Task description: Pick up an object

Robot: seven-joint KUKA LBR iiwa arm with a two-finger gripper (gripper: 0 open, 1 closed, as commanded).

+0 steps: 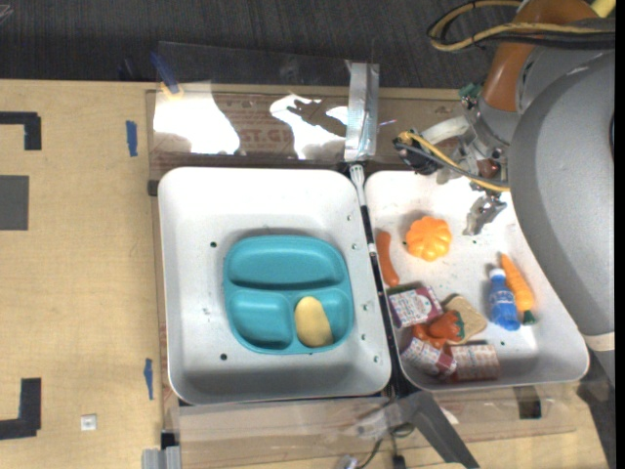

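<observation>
My gripper (481, 213) hangs over the back of the right bin (557, 355), just right of an orange pumpkin (430, 237) and apart from it. Nothing shows under the gripper but bare bin floor. In the same bin lie a red-orange chili (388, 258), a blue bottle (502, 299), a carrot (519, 283), a red snack packet (410, 306), a tan bread-like piece (467, 316) and more packets (459, 360) at the front. The left bin (195, 213) holds a teal divided plate (283, 267) with a yellow potato (312, 321) in its front right compartment.
The arm's grey body (571, 193) covers the right bin's right side. A metal divider (359, 110) stands behind the wall between the bins. Yellow cables (469, 18) loop above the wrist. The wooden bench (68, 262) spreads out to the left.
</observation>
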